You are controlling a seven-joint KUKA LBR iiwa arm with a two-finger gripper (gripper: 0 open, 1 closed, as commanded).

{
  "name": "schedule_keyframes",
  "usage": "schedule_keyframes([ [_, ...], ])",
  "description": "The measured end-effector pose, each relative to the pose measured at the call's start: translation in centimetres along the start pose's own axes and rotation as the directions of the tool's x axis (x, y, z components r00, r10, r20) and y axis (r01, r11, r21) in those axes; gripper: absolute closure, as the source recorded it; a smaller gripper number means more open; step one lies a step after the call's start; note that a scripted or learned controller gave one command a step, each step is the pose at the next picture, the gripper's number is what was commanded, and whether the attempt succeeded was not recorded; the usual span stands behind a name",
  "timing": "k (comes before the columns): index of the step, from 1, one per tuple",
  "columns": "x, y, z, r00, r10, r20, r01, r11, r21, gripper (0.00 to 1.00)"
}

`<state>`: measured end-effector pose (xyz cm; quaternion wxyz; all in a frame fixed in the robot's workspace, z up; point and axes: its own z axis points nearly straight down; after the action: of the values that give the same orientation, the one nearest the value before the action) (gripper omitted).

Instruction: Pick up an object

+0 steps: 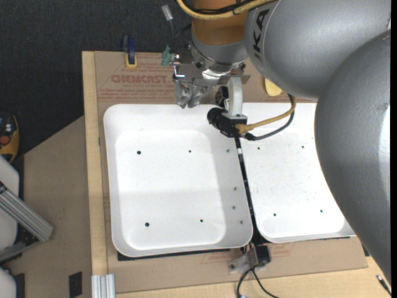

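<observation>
My gripper hangs over the far rim of the left white bin, close to its back right corner. Nothing shows held in it. The grey arm, with its orange band, comes in from the upper right and covers much of the right white bin. A small pale yellow thing peeks out from behind the arm near the far edge of the right bin. Most of it is hidden, so I cannot tell what it is.
Both bins sit on a brown board printed with red letters. A blue and yellow clamp and a green clamp grip its far edge. A metal rail lies at the lower left, off the board.
</observation>
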<state>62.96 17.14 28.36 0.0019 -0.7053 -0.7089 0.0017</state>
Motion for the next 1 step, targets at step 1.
schedule_keyframes([
  [1, -8.49, 2.24, -6.20, 1.000, 0.012, 0.002, -0.012, 1.000, -0.014, 1.00],
])
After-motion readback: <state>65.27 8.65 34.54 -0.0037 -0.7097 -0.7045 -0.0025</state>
